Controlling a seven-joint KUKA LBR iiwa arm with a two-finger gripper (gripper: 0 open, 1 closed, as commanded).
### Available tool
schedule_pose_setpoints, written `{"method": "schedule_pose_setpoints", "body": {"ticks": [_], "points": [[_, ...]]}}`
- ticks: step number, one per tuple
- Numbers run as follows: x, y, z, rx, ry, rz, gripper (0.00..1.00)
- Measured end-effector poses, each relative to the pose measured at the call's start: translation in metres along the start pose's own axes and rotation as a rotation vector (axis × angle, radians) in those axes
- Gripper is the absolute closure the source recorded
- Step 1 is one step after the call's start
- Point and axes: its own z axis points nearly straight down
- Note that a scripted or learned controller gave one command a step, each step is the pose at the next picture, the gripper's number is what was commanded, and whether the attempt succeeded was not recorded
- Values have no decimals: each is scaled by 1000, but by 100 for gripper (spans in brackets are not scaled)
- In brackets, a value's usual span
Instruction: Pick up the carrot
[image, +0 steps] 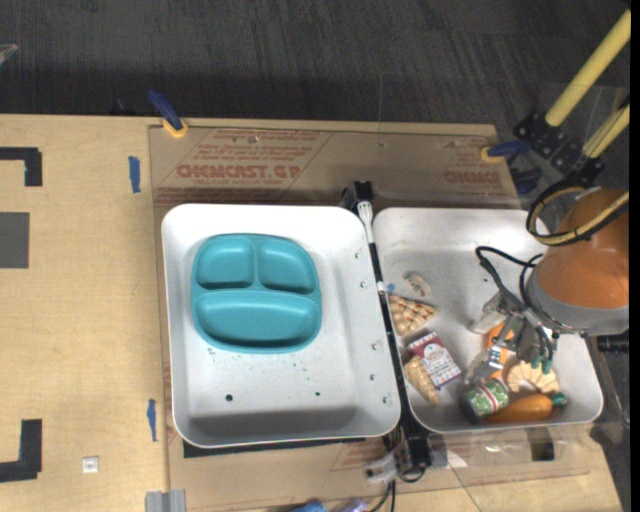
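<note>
Two bins: side by side on the bench, a left bin (185, 300) and a right bin (450, 235), their inner rims touching along a dark seam.
Left bin: holds a teal divided plate (257, 292) lying flat toward its far half; a few dark specks dot the white floor near the plate.
Right bin: crowded along its near side with small food items, partly covered by the arm.
Carrot (530, 407): orange, lying on its side in the near right corner of the right bin, close to the near wall; its right end meets something green that is hard to make out.
Can (485, 398): green-labelled, just left of the carrot and touching it.
Packets (432, 362): a red-and-white one and pale, knobbly snack shapes by the bin's left wall; details too small to read.
Arm (590, 265): grey with an orange band, cut off by the right edge, reaching down over the right side of the right bin, cables looping around it.
Claw (516, 345): low over the clutter just beyond the carrot; its fingers blend with the items beneath, so whether it is wide or narrow I cannot tell.
</note>
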Motion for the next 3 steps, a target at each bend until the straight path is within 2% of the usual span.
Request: {"method": "schedule_pose_setpoints", "body": {"ticks": [1,2,3], "points": [[-3,1,-13,-1,-12,-2,100],[15,-17,-2,-4,-3,-244,100],[-65,-52,-20,0,10,-548,100]]}}
